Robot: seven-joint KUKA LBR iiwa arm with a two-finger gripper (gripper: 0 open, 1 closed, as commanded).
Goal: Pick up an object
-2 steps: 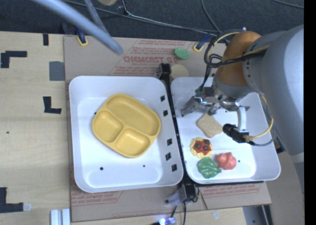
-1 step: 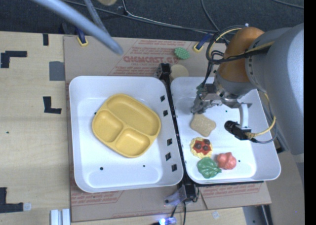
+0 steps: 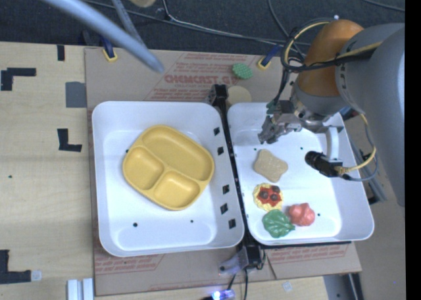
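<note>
Brown cardboard (image 3: 191, 76) underlies two white bins (image 3: 105, 160) on wood bench (image 3: 39, 180).

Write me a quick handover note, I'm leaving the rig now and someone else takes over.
End effector: hovering over the right bin, upper left part, nothing visibly held.
Right bin holds: tan piece just below the end effector, yellow piece with red and black spots, green piece, red piece.
Left bin: yellow divided tray.
Done: nothing picked.
Left: grasp and lift one object; the tan piece is nearest.
</note>
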